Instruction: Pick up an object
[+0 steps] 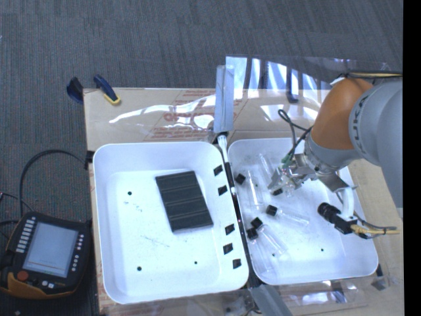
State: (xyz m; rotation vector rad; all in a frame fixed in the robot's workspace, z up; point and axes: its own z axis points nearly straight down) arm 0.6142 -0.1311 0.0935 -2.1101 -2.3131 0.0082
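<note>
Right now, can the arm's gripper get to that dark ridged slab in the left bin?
Probably yes. The dark slab lies flat in the left bin with nothing on top of it. The gripper hangs over the right bin, so only the divider between the bins must be crossed.

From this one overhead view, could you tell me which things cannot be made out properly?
- Gripper: the fingers merge with clutter in the right bin; whether they are open or shut, or hold anything, cannot be told.
- Clear tubes: transparent against white, so outlines and count are uncertain.
- Arm: cut off by the right edge.
- Dark slatted block in the left bin: material too small to tell.
</note>
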